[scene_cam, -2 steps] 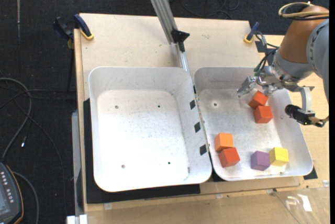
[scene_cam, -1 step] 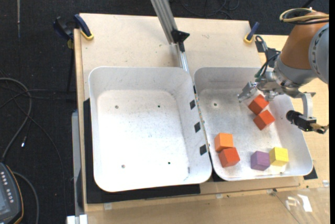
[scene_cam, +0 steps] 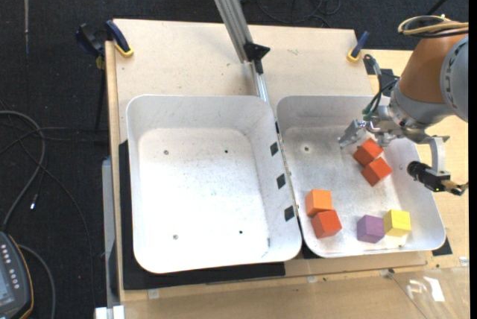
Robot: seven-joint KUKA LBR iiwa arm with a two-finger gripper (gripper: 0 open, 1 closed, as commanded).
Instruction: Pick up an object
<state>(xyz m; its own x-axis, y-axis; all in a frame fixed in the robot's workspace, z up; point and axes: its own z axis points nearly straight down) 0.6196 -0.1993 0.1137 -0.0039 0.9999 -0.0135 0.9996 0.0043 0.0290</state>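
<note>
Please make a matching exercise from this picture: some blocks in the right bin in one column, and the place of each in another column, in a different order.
Things:
1. yellow block
2. purple block
3. orange block
4. gripper

Places:
A. directly left of the yellow block
B. over the upper part of the right bin, above two red-orange blocks
C. nearest the bin's lower right corner
D. just above a red block, near the bin's left wall

Pairs: 1-C, 2-A, 3-D, 4-B

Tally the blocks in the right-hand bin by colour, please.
Red-orange blocks: 3, two stacked beside the gripper at and, one at
Lighter orange block: 1
Purple block: 1
Yellow block: 1
Total: 6, all in the right white plastic bin
</note>
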